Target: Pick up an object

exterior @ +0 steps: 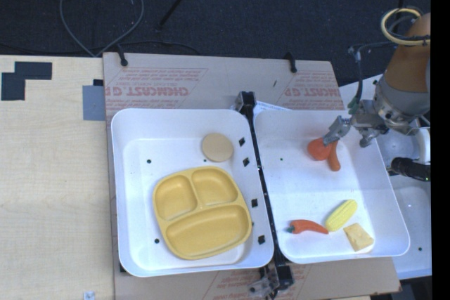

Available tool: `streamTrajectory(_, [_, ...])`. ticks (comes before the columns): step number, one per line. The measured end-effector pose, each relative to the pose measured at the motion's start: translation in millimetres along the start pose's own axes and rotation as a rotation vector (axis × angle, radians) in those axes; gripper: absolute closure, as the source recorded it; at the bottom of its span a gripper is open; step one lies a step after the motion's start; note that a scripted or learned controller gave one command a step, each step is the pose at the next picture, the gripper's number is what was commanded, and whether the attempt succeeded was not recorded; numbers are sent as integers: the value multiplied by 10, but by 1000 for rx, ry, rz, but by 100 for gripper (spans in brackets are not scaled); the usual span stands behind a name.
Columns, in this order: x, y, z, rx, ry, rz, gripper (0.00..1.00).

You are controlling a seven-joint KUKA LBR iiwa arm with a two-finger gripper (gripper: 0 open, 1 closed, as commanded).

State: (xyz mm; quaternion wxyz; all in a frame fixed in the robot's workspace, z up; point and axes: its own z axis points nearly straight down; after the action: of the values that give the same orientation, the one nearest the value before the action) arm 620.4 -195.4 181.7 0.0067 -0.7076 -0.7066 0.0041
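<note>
I see the gripper (349, 133) at the frame's right, over the right bin (302, 249), fingers apart and holding nothing. The orange-red toy (323, 151) lies just left of it. Corn (341, 214) sits lower right.

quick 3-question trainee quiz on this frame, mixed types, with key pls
1. True or false: the yellow tray lies in the left bin.
2. Which item is nearest the gripper? A) corn B) orange-red toy C) tan disc
3. Fill in: the cheese wedge sits in the ___ bin.

Key: 1 true; 2 B; 3 right
</note>
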Motion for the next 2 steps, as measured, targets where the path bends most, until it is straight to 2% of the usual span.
streamTrajectory(1, [-2, 30, -73, -13, -3, -2, 0])
streamTrajectory(2, [42, 17, 563, -7, -1, -2, 0])
